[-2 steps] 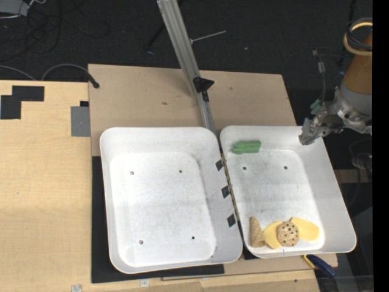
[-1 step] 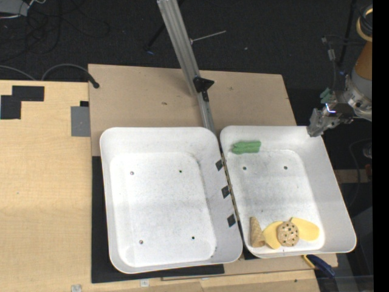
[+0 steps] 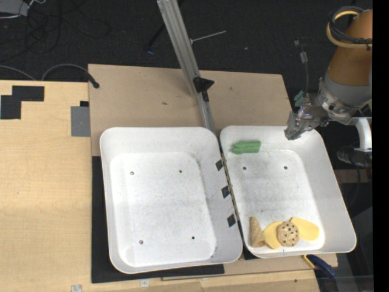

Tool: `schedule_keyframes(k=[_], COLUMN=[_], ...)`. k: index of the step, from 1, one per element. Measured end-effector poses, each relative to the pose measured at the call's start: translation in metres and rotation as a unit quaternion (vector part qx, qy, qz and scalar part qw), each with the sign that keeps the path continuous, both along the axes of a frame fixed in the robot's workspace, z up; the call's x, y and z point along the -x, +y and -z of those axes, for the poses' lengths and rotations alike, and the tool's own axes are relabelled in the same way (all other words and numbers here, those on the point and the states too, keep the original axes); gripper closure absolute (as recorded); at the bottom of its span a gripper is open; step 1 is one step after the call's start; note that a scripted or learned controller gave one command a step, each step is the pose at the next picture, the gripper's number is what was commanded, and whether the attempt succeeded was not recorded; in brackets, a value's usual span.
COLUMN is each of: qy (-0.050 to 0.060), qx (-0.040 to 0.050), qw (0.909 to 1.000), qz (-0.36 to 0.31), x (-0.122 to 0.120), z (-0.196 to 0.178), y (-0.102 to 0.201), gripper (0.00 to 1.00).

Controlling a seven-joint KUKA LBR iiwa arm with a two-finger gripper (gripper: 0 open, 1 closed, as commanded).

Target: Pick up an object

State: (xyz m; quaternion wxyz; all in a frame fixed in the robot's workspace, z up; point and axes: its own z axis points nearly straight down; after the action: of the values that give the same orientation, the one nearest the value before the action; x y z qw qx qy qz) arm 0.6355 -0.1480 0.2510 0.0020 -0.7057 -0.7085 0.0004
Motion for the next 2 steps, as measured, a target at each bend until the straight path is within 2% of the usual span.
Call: schedule_keyframes(k=[1,2], qy=[0.000,0.001], qx=[-0.0003,0.0000], qw=[1.0000,1.0000], qz=[-0.001,0.000], x=[0.003,-0.005], z=[0.000,0.015], y=[0.056,0.111], gripper=[1.00,1.00])
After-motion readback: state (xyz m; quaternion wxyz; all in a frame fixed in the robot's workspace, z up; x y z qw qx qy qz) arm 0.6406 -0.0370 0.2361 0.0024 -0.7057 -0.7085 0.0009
